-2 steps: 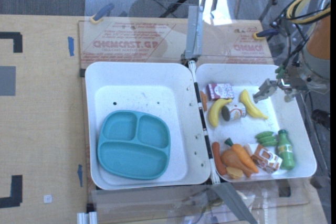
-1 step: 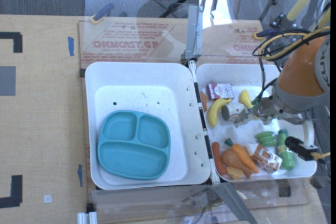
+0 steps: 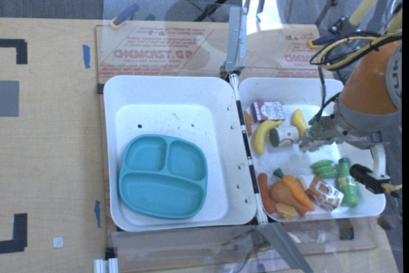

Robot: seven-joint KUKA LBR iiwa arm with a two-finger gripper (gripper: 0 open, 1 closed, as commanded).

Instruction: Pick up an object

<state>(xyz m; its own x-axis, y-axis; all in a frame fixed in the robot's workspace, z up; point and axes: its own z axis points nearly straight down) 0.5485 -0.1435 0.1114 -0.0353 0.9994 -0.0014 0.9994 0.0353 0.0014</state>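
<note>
The pale wooden table (image 3: 51, 156) carries two shallow white plastic bins side by side. The left bin (image 3: 169, 96) holds a teal plastic divided plate (image 3: 164, 176) with three compartments, lying flat toward the near left corner. The right bin (image 3: 281, 87) holds a scatter of toy food. The grey arm with its orange band (image 3: 377, 83) reaches in from the right and hangs over the middle of the right bin, and the hand (image 3: 314, 139) at its end sits low above the bin floor; whether the hand is open or closed cannot be told, and nothing can be seen held in it. Just to the hand's left lies a small pale cylindrical toy piece with a dark end (image 3: 285, 136), and touching that on its left is a yellow toy banana (image 3: 262, 134), curved and lying along the bin's left side. Behind these, toward the far wall, is a small maroon and white carton (image 3: 267, 110), and a smaller yellow toy fruit (image 3: 298, 121) lies just behind the hand. Nearer the front, well below the hand, are orange toy carrots (image 3: 291, 192), an orange-red toy sausage (image 3: 262, 188) by the left wall, a small printed packet (image 3: 323, 194), and green toy vegetables (image 3: 326, 168) to the right.
</note>
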